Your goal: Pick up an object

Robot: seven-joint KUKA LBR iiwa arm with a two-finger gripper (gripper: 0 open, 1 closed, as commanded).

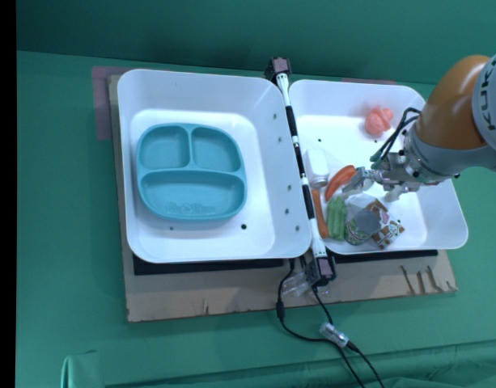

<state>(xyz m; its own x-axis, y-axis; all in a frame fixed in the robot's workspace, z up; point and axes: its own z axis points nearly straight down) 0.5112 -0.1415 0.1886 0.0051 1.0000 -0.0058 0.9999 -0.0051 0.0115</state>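
Nearest the camera, a black cable trails off the front edge of the cardboard sheet under both bins. At the front of the right bin lies a patterned packet, tilted, touching a green vegetable whose long axis runs front to back. Just left of that, an orange carrot lies along the bin's left wall, also front to back. Above them a red pepper slants, its upper end toward the right and back, its lower end toward the centre divider.

The gripper hangs right over this cluster, next to the pepper's upper end and just behind the packet. Whether its fingers are spread or closed cannot be told, nor whether anything sits between them.

A small white object rests behind the pepper. Farther back, well apart, sits a pink-orange lump. The left bin holds a teal divided plate.
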